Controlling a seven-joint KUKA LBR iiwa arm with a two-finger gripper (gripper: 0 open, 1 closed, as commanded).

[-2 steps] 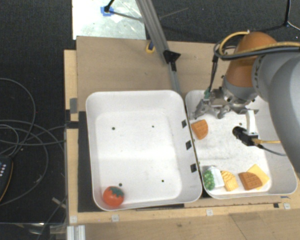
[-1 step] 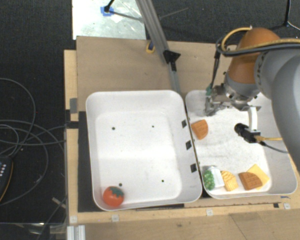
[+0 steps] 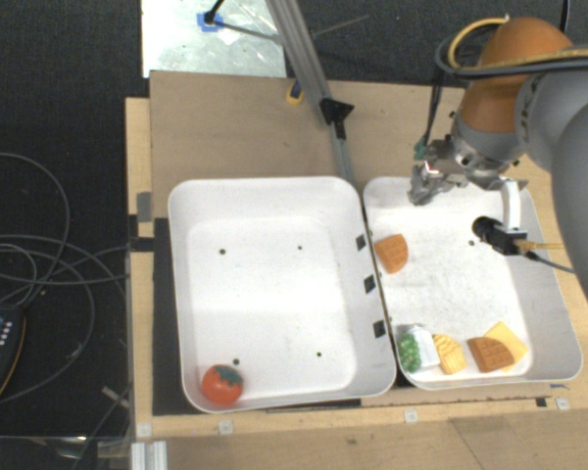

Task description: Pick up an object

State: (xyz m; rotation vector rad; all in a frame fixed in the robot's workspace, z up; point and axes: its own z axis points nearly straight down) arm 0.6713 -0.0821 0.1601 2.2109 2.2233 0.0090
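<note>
The hand point(image 3: 423, 190) hangs over the far left corner of the right bin point(image 3: 549, 306), tipped down toward the bin floor. Whether it is wide or narrow cannot be told; nothing shows in its grip. Behind it the grey arm point(image 3: 568, 116) with its orange band point(image 3: 510, 62) comes in from the right, and a black fitting point(image 3: 495, 233) juts out over the bin's far right part.

Just near of the hand, against the bin's left wall, lies an orange piece point(image 3: 392, 253), apart from the hand. Along the near wall of the same bin sit four more things close together: a green and white item point(image 3: 413, 348) in the left corner, a yellow piece point(image 3: 450, 353) touching it, then an orange block point(image 3: 488, 353) and a yellow wedge point(image 3: 509, 339) resting against it.

The left bin point(image 3: 265, 199) holds a red tomato point(image 3: 221, 384) in its near left corner, well apart from the hand.

Both bins rest on the brown tabletop point(image 3: 225, 125). A grey pole point(image 3: 304, 47) slants across the far side, and black cables point(image 3: 39, 253) lie on the dark floor to the left.
</note>
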